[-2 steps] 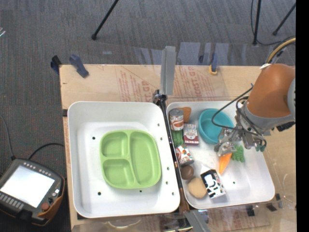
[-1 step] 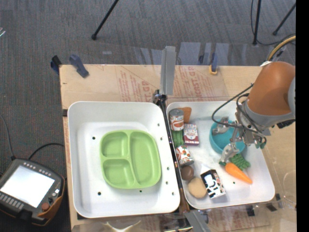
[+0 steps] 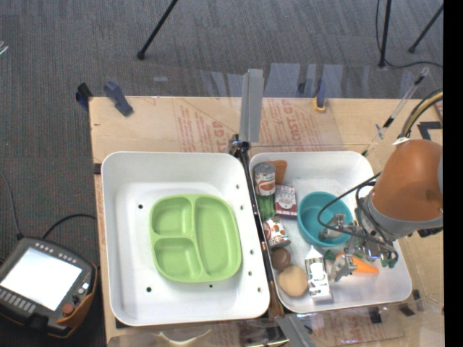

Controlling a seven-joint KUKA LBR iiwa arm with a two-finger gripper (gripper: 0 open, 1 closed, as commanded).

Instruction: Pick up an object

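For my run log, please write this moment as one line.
arm: over right bin | gripper: low, near carrot | bowl: in right bin | tray: in left bin | grasp: not seen

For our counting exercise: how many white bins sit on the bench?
2. One white bin is on the left, holding a green tray; the other white bin is on the right, holding small items.

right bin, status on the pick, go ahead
Tool low in right bin, over orange item. Grasp unconfirmed. Teal bowl close beside.
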